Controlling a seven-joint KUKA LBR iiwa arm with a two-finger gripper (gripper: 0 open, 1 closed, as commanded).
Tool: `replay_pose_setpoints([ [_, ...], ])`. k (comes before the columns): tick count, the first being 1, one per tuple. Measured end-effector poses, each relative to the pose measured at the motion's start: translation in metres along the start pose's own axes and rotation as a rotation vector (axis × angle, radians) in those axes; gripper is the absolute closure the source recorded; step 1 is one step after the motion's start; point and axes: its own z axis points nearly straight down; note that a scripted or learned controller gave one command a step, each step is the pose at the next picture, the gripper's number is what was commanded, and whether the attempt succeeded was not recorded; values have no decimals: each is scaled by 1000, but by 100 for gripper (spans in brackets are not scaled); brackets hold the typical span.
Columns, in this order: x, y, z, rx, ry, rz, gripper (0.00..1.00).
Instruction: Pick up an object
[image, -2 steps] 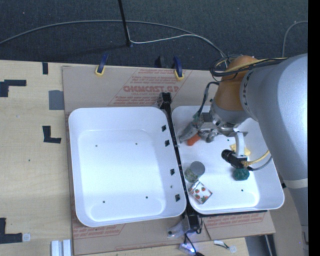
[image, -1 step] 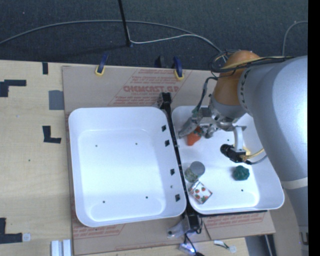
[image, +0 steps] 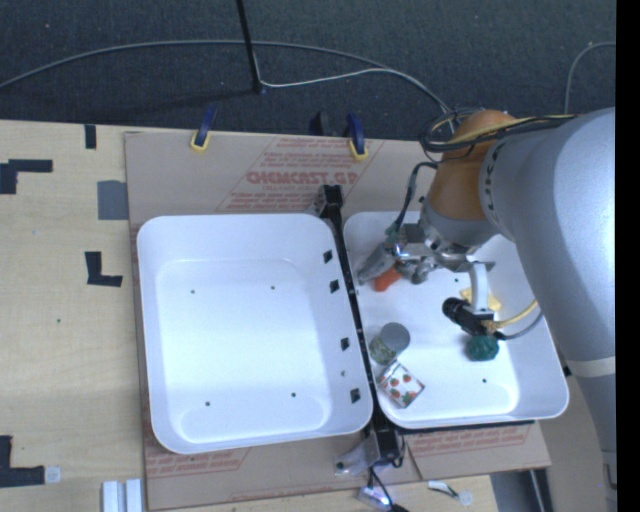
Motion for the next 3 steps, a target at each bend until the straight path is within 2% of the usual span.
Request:
replay_pose_setpoints([
  [1, -1, 14, 1, 1, 0, -1, 0],
  [2, -5, -2, 0, 0, 0, -1, 0],
  [3, -6, 21, 1, 1, 0, -1, 0],
])
